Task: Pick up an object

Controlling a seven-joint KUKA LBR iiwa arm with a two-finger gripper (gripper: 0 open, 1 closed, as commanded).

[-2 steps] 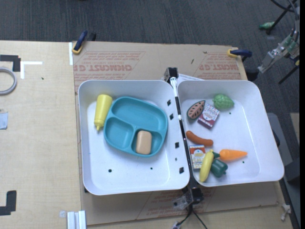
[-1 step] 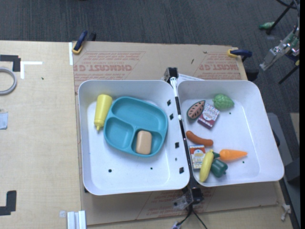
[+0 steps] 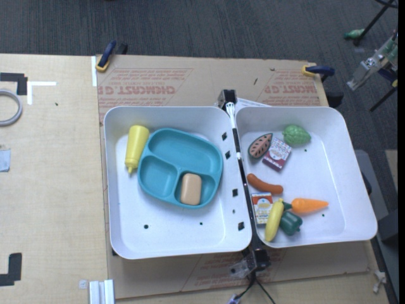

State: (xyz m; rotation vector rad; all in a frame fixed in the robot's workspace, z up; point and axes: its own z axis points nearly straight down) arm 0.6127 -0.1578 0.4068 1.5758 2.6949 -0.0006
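The pickable clutter, carrot (image 3: 309, 204), sausage (image 3: 264, 183) and green pepper (image 3: 290, 223), lies loose and flat in the white bin (image 3: 345, 170) on the arm's side, probably for easy taking from above, though the jaws' state I cannot tell.

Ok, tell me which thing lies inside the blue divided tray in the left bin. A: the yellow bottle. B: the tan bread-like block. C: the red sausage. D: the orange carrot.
B: the tan block sits in a lower compartment of the blue tray, while the yellow bottle lies beside the tray, and the carrot and sausage are in the right bin.
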